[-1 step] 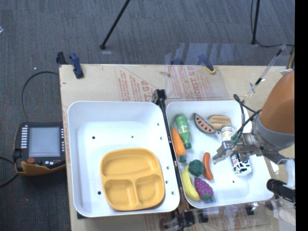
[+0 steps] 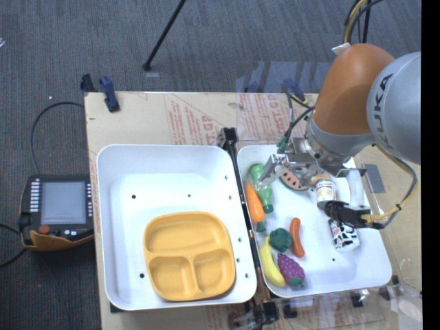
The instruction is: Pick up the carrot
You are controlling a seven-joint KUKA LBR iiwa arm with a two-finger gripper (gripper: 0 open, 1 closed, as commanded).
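Approach step. My claw point(image 2: 275, 165) hangs released, nothing between its fingers, over the right bin point(image 2: 375, 270). Carrot point(image 2: 254, 202) lies along that bin's left wall, just below. Next: shift, descend, clamp.

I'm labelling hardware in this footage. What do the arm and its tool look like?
The arm is glossy grey with a large rounded orange band and dark KUKA lettering on the grey shell. Yellow and black cables loop above it, and another thin cable curves below on the right. The tool is a small metallic assembly with thin wires and a green fitting.
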